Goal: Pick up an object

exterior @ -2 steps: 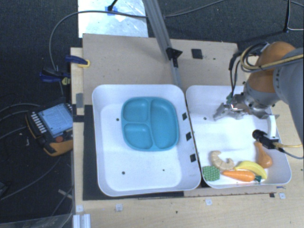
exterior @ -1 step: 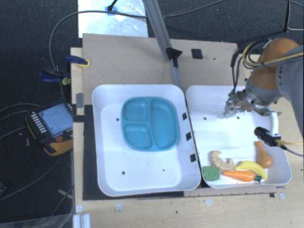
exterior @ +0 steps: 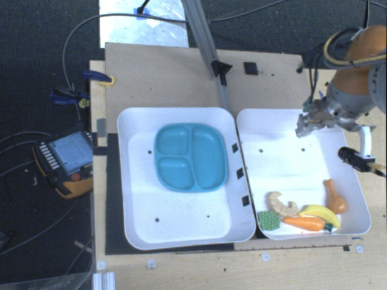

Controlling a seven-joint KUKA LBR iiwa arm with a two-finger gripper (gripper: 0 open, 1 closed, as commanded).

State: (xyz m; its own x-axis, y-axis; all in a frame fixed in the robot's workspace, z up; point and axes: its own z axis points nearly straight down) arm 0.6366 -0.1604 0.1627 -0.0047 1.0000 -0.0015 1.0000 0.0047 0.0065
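Note:
The right bin (exterior: 284, 162) holds a cluster of toy foods along its near edge: a green piece (exterior: 269, 220), a beige knobbly piece (exterior: 282, 204), an orange carrot (exterior: 303, 223), a yellow banana (exterior: 320, 212) and a brown drumstick (exterior: 335, 199). My gripper (exterior: 304, 125) hangs over the far right part of that bin, well above and behind the food cluster. Nothing shows between its tips.
The left bin (exterior: 136, 216) carries a blue divided plate (exterior: 190, 157). A grey pole (exterior: 199, 23) slants over the bench at the back. Cables and a small device (exterior: 66, 156) lie off the bench to the left.

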